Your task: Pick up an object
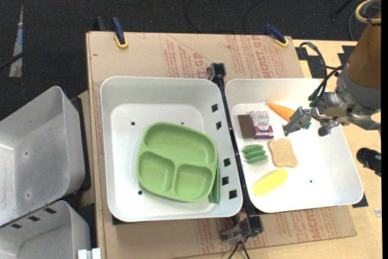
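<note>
Pincer [301, 120] above right bin [339, 191]; carton [261, 124] label unreadable.

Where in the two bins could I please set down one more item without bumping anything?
Right bin: bare floor from the toast and banana to the right wall, and along the back wall. Crowded: its left middle, with carrot, carton, brown block, pea pod, and the claw. Left bin: strips around the green tray.
</note>
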Robot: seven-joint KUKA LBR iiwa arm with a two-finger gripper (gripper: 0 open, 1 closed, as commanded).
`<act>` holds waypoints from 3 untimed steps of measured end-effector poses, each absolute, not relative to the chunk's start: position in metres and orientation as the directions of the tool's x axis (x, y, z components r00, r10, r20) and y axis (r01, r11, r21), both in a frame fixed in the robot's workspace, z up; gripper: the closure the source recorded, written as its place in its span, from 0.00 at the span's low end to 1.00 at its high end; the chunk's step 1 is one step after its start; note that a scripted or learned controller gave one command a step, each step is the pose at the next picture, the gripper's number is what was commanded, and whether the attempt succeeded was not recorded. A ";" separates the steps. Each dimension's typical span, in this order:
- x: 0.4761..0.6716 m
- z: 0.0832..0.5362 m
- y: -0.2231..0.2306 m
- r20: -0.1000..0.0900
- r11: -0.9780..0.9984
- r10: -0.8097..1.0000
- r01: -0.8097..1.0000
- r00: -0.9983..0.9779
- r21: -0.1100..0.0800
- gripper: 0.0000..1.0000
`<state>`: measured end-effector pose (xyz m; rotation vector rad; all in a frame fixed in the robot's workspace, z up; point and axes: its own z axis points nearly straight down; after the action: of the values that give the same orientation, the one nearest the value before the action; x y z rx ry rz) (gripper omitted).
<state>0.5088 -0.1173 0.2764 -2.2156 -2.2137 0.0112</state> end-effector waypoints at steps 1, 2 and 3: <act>0.511 0.282 -0.117 0.000 0.002 1.000 1.000 -0.002 0.000 0.00; 0.515 0.219 -0.115 0.001 -0.002 1.000 1.000 0.002 -0.006 0.00; 0.516 0.155 -0.110 0.002 -0.002 1.000 1.000 0.002 -0.007 0.00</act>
<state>0.5160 -0.1098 0.1555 -2.2191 -2.2153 0.0058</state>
